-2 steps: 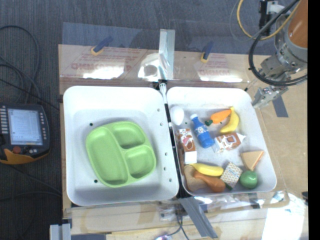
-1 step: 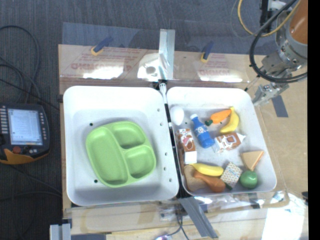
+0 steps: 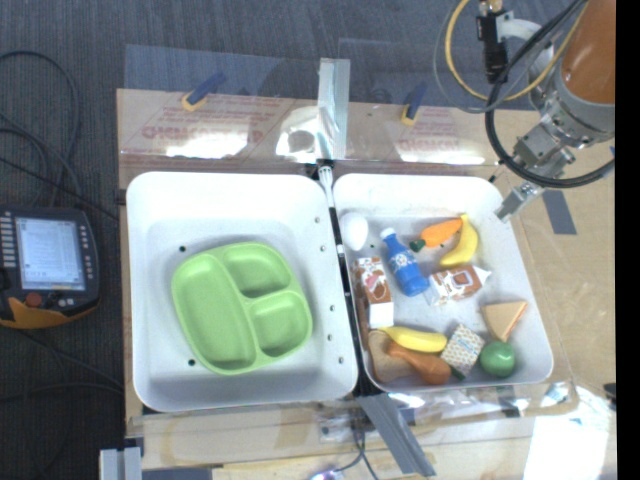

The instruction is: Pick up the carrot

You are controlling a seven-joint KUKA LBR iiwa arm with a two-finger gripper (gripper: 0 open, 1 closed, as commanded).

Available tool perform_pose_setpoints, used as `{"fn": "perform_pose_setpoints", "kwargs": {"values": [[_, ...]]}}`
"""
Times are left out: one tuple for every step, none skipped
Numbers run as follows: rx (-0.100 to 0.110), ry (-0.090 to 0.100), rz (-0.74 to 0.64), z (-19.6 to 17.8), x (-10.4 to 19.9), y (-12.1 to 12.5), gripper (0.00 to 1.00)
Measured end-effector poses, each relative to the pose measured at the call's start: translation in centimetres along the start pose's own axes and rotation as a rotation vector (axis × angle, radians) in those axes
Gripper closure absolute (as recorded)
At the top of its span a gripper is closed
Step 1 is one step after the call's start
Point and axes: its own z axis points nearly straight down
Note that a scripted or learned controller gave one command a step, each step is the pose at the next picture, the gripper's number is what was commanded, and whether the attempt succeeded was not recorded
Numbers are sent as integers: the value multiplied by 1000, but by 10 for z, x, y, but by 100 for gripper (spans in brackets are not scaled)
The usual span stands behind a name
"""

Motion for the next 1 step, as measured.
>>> {"fn": "perform_pose_setpoints", "kwargs": {"values": [[2, 2, -392, -24, 33, -44, 100]]}}
